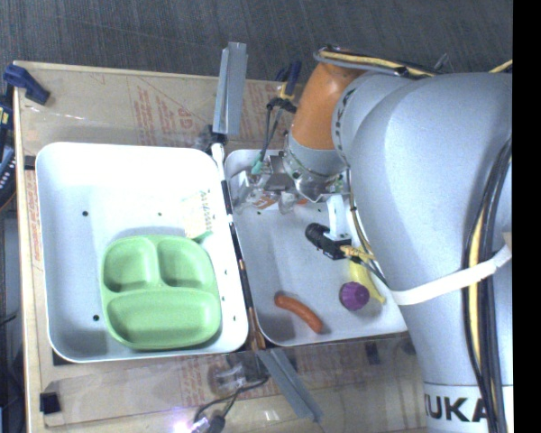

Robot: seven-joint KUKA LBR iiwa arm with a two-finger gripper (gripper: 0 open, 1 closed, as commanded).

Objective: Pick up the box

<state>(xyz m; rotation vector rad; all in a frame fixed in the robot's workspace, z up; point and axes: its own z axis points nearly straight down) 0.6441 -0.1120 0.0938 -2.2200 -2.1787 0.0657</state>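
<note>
Reaching into the right bin [279, 327], far left corner; gripper [269, 186] sits over what I take for the box [263, 203]. Can't tell grip state. Next: confirm a clamp before lifting.

A pale wooden bench [117, 106] with red printed markings stands on dark grey carpet [117, 12], a blue clamp [22, 81] gripping its far left corner.

Grey arm [433, 206], orange band, black KUKA lettering.
</note>
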